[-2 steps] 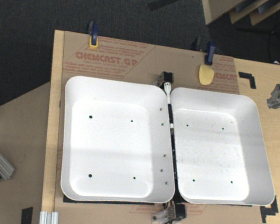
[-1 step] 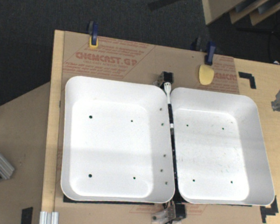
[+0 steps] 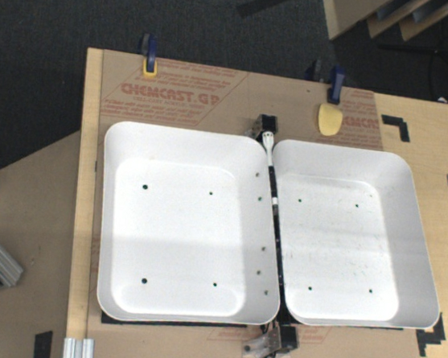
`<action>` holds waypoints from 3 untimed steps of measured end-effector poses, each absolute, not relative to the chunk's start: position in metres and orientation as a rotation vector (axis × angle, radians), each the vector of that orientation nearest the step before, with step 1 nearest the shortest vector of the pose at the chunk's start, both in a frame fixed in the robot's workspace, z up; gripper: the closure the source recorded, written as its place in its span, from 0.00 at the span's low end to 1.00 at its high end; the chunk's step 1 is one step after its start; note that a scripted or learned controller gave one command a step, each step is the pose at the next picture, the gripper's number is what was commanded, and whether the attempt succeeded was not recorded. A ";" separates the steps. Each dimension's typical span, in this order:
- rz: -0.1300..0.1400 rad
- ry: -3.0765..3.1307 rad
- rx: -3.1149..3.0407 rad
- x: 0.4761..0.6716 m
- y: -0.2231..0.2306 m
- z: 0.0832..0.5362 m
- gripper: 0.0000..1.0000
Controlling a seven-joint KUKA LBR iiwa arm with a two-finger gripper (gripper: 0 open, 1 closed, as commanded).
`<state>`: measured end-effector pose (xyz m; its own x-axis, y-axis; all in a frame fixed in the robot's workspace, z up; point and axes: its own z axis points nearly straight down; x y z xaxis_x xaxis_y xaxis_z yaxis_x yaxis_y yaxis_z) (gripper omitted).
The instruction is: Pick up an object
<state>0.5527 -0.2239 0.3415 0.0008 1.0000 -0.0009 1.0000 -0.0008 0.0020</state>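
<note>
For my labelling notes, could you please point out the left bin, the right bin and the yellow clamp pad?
left bin [image 3: 177, 233], camera view, bare floor
right bin [image 3: 337, 245], camera view, bare floor
yellow clamp pad [image 3: 329, 120], camera view, pad's middle

Overhead slanted view of both bins

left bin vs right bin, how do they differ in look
The left bin has a clean floor with a broad shadow across its near half; the right bin has faint dark speckles on its floor and more even light. The left bin's right rim overlaps the black strip between them; the right bin lies just beyond it. Both are shallow, white, round-cornered, with four small dark dots.
</note>
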 end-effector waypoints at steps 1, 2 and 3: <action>0.004 2.215 2.218 0.536 -0.225 0.374 1.00; -0.007 2.237 2.225 0.560 -0.172 0.238 1.00; 0.014 2.224 2.206 0.573 -0.111 0.337 1.00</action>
